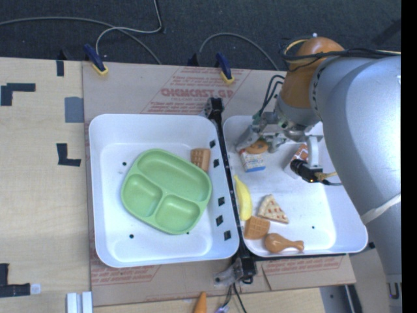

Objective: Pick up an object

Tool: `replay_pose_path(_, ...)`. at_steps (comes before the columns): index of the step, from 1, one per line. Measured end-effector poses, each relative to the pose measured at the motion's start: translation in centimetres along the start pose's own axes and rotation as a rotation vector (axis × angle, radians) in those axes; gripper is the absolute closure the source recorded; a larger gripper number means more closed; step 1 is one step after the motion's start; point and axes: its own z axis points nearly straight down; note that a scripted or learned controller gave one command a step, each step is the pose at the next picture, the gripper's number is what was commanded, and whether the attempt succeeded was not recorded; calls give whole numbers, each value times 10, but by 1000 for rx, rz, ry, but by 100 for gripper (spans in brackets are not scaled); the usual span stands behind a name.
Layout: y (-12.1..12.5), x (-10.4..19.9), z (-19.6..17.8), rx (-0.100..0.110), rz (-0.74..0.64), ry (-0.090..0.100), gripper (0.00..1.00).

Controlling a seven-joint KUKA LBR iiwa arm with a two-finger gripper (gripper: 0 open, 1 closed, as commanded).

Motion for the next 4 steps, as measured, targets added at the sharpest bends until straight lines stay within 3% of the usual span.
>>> replay_pose_path(2, 2, 8, 0, 5, 3, -2, 0)
replay_pose_path(3, 3, 9, -10, 5, 2, -3, 100)
replay_pose_path(4, -58, 64, -99, 1, 0, 1, 100)
